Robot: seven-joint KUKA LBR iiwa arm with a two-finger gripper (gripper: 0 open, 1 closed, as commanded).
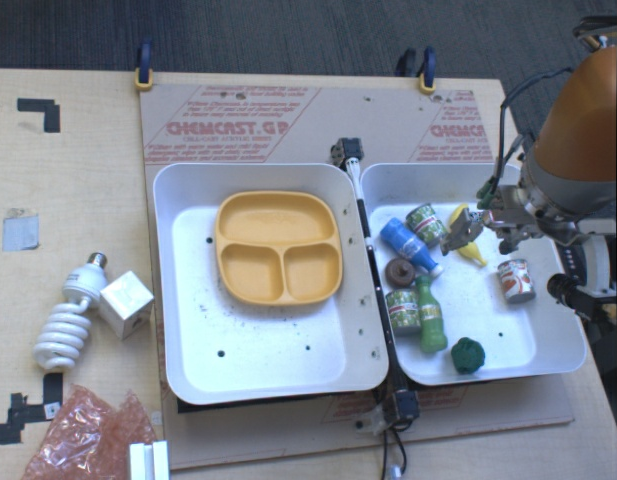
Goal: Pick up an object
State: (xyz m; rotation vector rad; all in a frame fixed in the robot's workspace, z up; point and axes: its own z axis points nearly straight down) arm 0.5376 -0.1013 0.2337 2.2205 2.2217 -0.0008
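Several small items crowd the right bin (548, 353); gripper (466, 226) hovers over the yellow banana (468, 250), fingers' state I cannot tell. Light, smooth toy; pinch its middle.

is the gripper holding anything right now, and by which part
Nothing shows between the fingers of the two-finger gripper; it hovers open over the right white bin, beside the small yellow banana.

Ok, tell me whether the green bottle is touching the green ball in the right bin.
Apart. The camera view shows a strip of white bin floor between the green bottle and the green ball.
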